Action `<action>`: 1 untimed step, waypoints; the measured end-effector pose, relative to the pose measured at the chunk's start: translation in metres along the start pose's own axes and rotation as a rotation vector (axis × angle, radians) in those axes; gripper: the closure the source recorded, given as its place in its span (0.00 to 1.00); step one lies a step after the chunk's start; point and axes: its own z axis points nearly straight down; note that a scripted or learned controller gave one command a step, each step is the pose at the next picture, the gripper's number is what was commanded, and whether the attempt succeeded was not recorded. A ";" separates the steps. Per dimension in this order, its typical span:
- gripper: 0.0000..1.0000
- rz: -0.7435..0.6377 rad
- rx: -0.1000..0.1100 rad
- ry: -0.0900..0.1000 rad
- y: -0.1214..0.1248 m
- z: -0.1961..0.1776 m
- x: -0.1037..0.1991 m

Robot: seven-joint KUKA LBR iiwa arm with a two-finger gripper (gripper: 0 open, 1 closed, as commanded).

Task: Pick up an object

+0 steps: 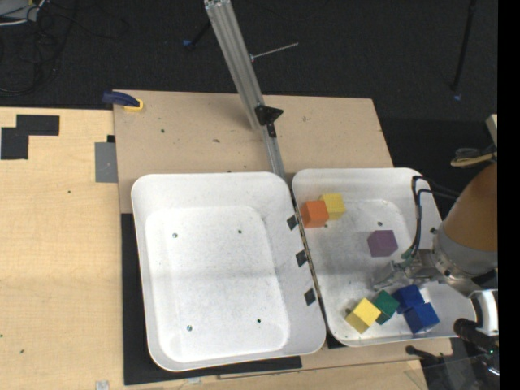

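1. White plastic makes up both shallow bins: the left bin (162, 210) and the right bin (357, 181) sit side by side on a pale wooden bench (325, 128), their inner rims touching along a seam with three small black clips.
2. All the blocks lie in the right bin. An orange block (314, 213) and a yellow block (332, 205) touch each other near the bin's far-left part, close to the seam.
3. A purple block (382, 242) rests alone around the middle of that bin, apart from the others.
4. Near the front rim sits a tight cluster — a second yellow block (363, 314) at the left, a green block (385, 307) just beside it, and two blue blocks (416, 307) to the right, one partly on or against the other.
5. The gripper (392, 275) reaches in from the right, low over the bin floor, between the purple block and the front cluster; its grey metal fingers point leftward.
6. Whether those fingers are spread or pressed together I cannot tell — they blur into a grey tangle, and nothing is visibly between them.
7. Behind the gripper, the arm's orange band (479, 210) and grey wrist overhang the bin's right rim, with a black cable looping along the side.
8. A slanted aluminium rail (240, 59) rises from the bench behind the bins, and a blue-and-yellow clamp (123, 100) sits at the bench's far-left corner.
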 end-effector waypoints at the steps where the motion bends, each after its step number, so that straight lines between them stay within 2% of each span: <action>1: 1.00 0.007 -0.004 -0.002 0.001 -0.013 -0.002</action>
